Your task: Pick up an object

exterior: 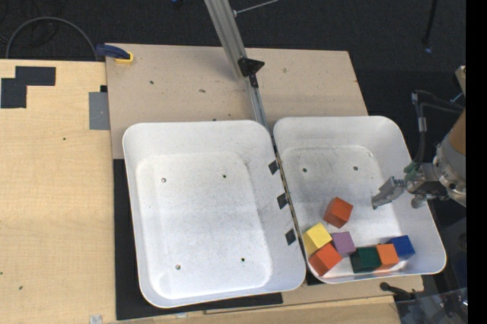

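Observation:
Several small blocks lie in the right bin [335,134], near its front corner. An orange block [338,211] sits a little apart from the rest. Behind it in a cluster are a yellow block [318,237], a purple block [344,243], a red-orange block [326,258], a dark green block [365,259], another orange block [387,255] and a blue block [402,246]. My gripper [400,197] hangs over the bin's right side, to the right of the lone orange block and above the cluster. It is open and holds nothing.
The left bin [198,140] stands beside the right one, with black clips [280,201] along the shared rims. A slanted aluminium rail [226,22] rises behind the bins. A wooden bench top [46,185] extends to the left.

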Motion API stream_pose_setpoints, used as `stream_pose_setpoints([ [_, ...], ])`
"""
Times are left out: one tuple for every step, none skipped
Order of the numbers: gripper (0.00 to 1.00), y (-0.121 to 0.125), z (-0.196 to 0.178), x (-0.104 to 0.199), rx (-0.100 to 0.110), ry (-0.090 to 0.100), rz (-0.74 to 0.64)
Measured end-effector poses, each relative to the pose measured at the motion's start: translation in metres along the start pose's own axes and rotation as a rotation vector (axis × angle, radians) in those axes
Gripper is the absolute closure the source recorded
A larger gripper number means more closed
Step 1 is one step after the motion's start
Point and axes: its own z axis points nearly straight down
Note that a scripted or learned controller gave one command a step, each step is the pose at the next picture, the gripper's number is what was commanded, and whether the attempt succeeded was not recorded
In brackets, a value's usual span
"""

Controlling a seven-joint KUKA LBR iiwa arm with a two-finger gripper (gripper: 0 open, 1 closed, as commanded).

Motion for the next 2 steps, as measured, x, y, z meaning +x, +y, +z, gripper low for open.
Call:
stream_pose_setpoints([
  [0.00,0.085,0.082,0.022,0.003,0.001,-0.007],
  [0.00,0.086,0.113,0.101,-0.004,-0.003,-0.006],
])
